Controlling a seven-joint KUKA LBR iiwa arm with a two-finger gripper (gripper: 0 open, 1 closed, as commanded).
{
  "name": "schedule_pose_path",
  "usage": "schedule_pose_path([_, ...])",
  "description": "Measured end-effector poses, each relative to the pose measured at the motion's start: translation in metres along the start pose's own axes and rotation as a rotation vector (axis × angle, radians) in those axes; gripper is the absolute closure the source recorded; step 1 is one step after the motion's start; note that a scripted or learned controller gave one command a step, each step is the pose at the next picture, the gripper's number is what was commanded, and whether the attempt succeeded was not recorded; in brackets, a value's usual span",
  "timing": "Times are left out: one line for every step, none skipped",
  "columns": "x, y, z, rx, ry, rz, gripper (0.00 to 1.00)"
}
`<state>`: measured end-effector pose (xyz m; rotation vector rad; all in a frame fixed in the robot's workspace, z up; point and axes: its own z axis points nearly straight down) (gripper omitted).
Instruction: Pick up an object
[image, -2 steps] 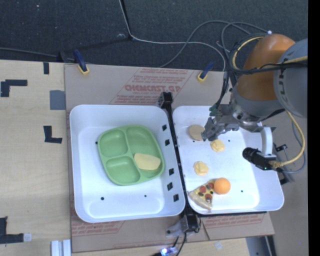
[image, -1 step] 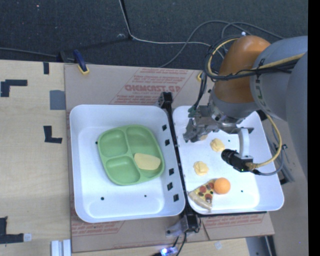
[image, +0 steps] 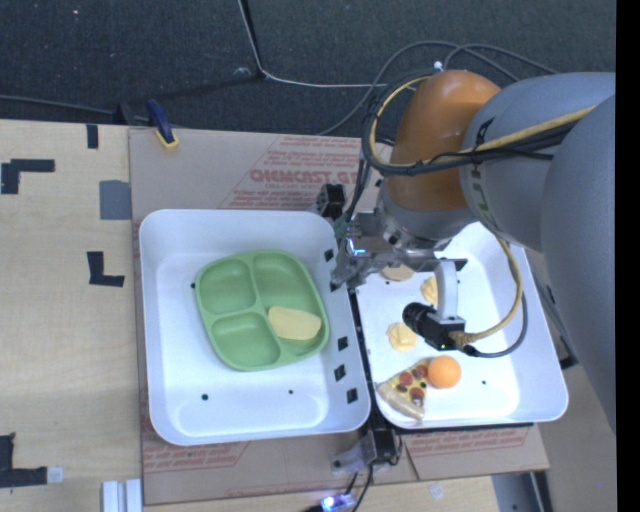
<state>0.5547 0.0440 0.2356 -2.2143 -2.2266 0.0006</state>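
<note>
One orange ball (image: 444, 372) | right bin (image: 500, 395) | lower-right of pincer (image: 368, 262), apart | pincer state: cannot tell

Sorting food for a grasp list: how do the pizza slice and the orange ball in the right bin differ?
The pizza slice is a flat wedge; the orange ball is round. The pizza slice is speckled red with a pale crust; the orange ball is plain orange. Both lie side by side in the right bin.
</note>
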Motion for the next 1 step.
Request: schedule_pose_path([0.0523,-0.001,0.0124,0.002,-0.001,0.001,1.0])
